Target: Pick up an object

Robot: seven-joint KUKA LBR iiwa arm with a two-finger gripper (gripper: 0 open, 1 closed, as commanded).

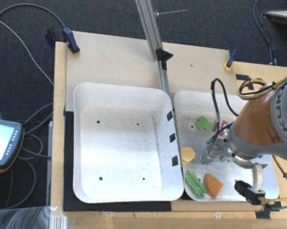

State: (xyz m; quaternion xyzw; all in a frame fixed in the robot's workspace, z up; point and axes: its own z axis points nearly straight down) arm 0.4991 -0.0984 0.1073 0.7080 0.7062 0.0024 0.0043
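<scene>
Gripper [210, 156] sat low in right bin [271, 183]; finger state unclear. Yellow piece [188, 154] nearby looked light, rigid; grasp across edges.

Grey arm [282, 112], orange band, black cables along it.

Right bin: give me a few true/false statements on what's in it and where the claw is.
1. The claw hangs over the right bin. True.
2. The yellow piece lies in the left bin. False: it lies in the right bin, near the divide.
3. The orange piece lies beside the long green piece at the near edge. True.
4. The round green piece lies on the bare bench. False: it lies in the right bin, toward its far side.
</scene>
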